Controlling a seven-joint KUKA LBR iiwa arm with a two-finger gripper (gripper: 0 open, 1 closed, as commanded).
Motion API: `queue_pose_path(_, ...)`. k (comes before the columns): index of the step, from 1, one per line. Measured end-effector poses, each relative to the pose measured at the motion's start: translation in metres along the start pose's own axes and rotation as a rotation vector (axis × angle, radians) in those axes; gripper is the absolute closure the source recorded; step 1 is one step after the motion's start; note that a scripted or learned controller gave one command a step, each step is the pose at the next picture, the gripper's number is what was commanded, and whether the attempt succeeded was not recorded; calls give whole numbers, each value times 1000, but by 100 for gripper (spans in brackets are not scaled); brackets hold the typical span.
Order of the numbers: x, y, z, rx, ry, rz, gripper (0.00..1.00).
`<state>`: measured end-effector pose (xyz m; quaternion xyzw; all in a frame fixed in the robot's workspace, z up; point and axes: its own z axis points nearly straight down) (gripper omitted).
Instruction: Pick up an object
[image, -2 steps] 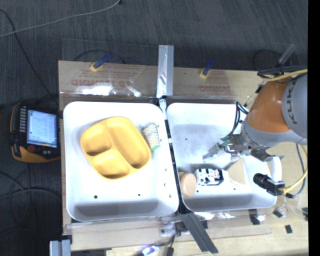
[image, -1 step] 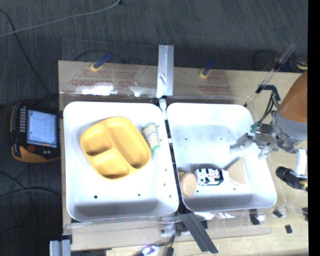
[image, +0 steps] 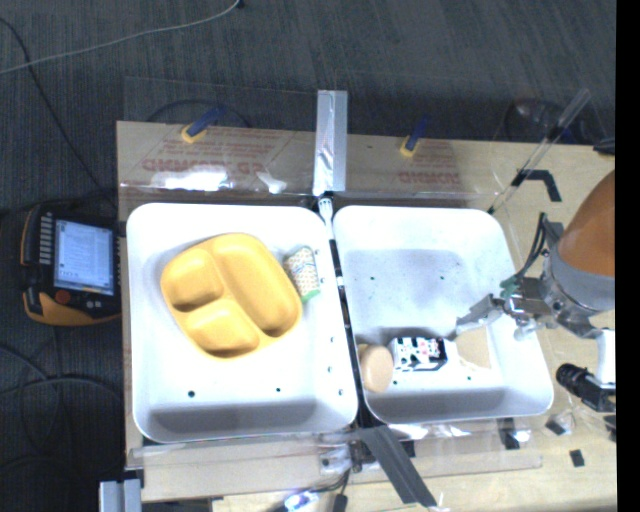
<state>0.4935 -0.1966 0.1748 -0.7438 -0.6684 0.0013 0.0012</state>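
Note:
In the right bin (image: 420, 240), near its front wall, lie a beige egg-shaped object (image: 376, 368), a black and white patterned packet (image: 418, 353) and a tan flat piece (image: 476, 349). My gripper (image: 492, 309) reaches in over the bin's right rim and hangs just above and to the right of the tan piece. Nothing shows in its grasp. The left bin (image: 150, 300) holds a yellow divided tray (image: 230, 293) and a small white and green cylinder (image: 303, 271) beside the tray's right edge.
The arm's orange band (image: 596, 230) and grey wrist (image: 570, 300) stand over the bench at the right. A handheld screen unit (image: 72, 262) lies left of the bench. A metal strip (image: 331, 140) and clips sit behind the bins.

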Motion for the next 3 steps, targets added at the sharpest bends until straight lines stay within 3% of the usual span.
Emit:
queue_pose_path(1,-6,28,79,-5,7,23,0)
queue_pose_path(2,-7,27,71,-2,4,24,100)
queue_pose_path(3,-16,-8,-23,-1,-2,87,100)
